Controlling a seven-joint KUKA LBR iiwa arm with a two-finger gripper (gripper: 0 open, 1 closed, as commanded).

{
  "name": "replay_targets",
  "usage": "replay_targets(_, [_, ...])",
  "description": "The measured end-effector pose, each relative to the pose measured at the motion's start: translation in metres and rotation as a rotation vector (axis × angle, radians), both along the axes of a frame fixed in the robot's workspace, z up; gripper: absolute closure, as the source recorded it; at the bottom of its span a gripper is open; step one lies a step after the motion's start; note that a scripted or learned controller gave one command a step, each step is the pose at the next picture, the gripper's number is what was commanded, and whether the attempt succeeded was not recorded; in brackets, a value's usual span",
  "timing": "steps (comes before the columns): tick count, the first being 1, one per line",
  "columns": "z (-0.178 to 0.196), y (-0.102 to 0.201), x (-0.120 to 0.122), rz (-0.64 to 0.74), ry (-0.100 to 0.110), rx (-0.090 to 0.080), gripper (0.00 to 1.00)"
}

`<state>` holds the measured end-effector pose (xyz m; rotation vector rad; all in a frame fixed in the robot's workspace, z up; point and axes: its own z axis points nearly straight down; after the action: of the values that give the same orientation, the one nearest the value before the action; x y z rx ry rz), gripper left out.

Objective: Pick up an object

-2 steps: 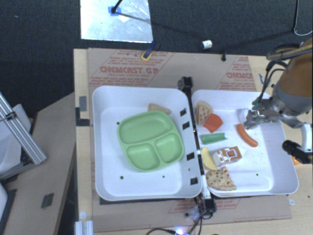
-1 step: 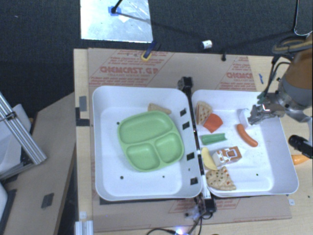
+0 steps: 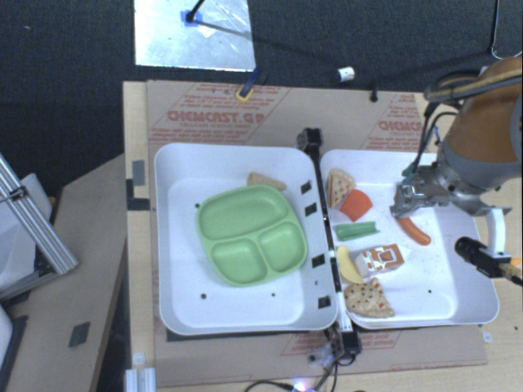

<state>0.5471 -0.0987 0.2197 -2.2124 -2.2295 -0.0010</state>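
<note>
the pincer (image 3: 406,205) hangs low over the right bin (image 3: 466,300), just beside the upper end of a small orange sausage (image 3: 414,231), and from here i cannot tell its state or whether it touches the sausage. nearer the divider lie a pizza slice (image 3: 338,188), a red-orange wedge (image 3: 356,205), a green bean pod (image 3: 355,230), a yellow piece (image 3: 348,265), a little orange-and-white carton (image 3: 382,260) and a cracker (image 3: 368,298). in the left bin (image 3: 176,219) sits a green divided plate (image 3: 250,233) with a tan piece (image 3: 266,181) at its upper edge.
</note>
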Motion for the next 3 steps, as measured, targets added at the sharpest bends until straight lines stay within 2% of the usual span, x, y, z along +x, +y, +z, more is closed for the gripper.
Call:
replay_targets(1, [0.010, 0.049, -0.001, 0.002, -0.003, 0.001, 1.00])
replay_targets(2, [0.008, 0.101, -0.020, 0.002, 0.000, 0.002, 1.00])
replay_targets(3, [0.013, 0.149, -0.022, 0.002, -0.001, 0.001, 1.00])
